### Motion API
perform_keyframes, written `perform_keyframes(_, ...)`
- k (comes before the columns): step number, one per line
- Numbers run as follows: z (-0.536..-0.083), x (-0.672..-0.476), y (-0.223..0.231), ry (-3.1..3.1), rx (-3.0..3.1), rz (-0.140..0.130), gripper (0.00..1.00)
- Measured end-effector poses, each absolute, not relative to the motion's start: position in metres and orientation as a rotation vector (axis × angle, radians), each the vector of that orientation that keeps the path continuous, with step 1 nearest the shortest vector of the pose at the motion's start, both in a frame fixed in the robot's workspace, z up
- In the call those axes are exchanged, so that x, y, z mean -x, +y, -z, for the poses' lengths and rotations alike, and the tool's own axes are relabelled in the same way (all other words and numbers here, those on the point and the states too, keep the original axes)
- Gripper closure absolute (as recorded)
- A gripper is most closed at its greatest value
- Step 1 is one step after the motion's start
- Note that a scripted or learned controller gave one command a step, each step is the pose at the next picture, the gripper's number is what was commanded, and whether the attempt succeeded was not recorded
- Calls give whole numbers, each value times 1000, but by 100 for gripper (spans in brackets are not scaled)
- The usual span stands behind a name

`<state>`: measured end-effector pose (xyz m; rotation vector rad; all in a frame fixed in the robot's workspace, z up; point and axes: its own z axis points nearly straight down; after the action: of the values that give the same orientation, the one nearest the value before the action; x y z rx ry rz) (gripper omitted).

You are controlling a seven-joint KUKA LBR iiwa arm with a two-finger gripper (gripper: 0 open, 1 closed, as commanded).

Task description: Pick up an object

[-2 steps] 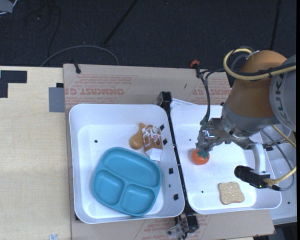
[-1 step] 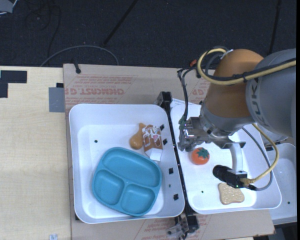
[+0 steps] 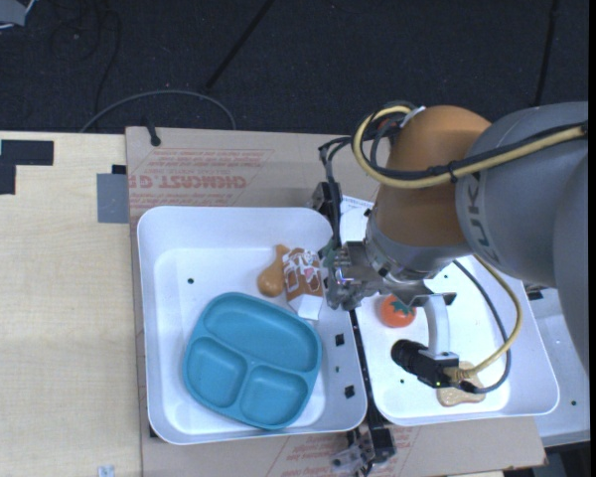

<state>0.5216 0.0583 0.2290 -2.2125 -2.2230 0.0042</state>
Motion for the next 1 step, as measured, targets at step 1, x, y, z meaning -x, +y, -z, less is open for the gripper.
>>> perform_keyframes(1,-224,-526,111,-2223,2216,-5,100)
